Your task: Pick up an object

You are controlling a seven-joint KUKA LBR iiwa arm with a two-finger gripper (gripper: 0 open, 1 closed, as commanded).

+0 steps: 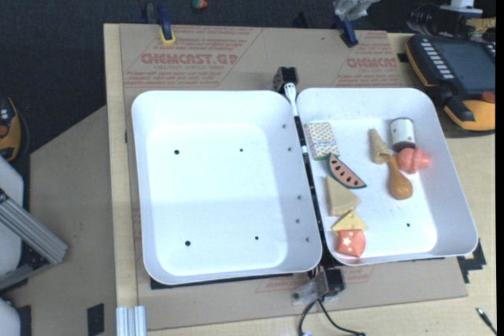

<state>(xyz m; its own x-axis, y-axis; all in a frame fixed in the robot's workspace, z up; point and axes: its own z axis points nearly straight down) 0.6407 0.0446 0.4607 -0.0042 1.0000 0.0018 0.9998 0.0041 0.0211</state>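
My gripper point(352, 5) hangs high at the top of the camera view, above the far edge of the bench and well clear of both bins. Nothing shows between its fingers. The right bin point(441, 201) holds several toy foods: a patterned cracker point(321, 139), a watermelon slice point(346, 172), a tan wedge point(341, 197), a red and yellow piece point(350, 236), a wooden cone shape point(379, 145), a pink piece point(412, 160), a brown drumstick shape point(400, 185) and a small white and dark cylinder point(402, 130).
The left bin point(157, 122) sits beside the right one, joined by a black clip point(285, 78). Blue clamps point(164, 21) hold the board at the back. A black and orange pendant point(457, 71) lies at the right. A small ball point(200, 2) rests on the floor.
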